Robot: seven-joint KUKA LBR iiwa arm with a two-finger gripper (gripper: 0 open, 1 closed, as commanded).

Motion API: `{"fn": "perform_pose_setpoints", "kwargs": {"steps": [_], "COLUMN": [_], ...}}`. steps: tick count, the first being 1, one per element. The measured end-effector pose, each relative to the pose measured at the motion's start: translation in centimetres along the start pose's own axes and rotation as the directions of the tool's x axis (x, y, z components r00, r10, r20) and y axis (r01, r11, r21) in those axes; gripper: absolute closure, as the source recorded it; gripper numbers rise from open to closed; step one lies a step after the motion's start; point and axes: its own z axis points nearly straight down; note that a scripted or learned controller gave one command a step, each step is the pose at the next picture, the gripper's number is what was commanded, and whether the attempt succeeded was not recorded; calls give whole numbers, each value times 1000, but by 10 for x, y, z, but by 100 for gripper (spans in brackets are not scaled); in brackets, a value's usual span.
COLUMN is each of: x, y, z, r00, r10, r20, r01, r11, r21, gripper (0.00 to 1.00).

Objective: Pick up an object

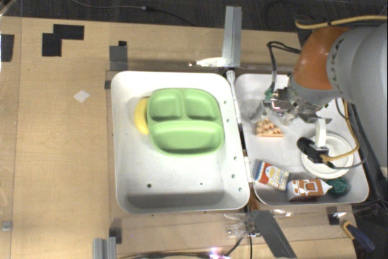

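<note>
My gripper (pixel 274 107) hangs low over the back of the right bin (pixel 247 89), reaching in from the right. Just in front of it, a small tan and orange object (pixel 268 128) lies on the bin floor, apart from the gripper as far as I can tell. A blue and white carton (pixel 271 174) lies near the front left of that bin. Beside it is a brown carton (pixel 305 189), with a small dark green thing (pixel 340 187) at its right end. A white round dish (pixel 339 161) sits at the right side, partly hidden by the arm.
The left bin (pixel 176 191) holds a green divided plate (pixel 183 120) with a yellow object (pixel 140 116) poking out from under its left edge. A metal post (pixel 232 36) stands behind the wall between the two bins.
</note>
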Motion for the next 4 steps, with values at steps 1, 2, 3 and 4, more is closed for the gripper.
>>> {"fn": "perform_pose_setpoints", "kwargs": {"steps": [1,2,3,4], "x": [0,-34,1,-59], "y": [1,22,-9,-20], "z": [-9,3,-3,2], "r00": [1000,996,1000,999], "r10": [0,-85,-21,-40], "r20": [-1,3,0,3], "r01": [0,85,21,40], "r11": [1000,996,1000,999], "r21": [0,-8,0,-9], "gripper": [100,100,100,100]}}
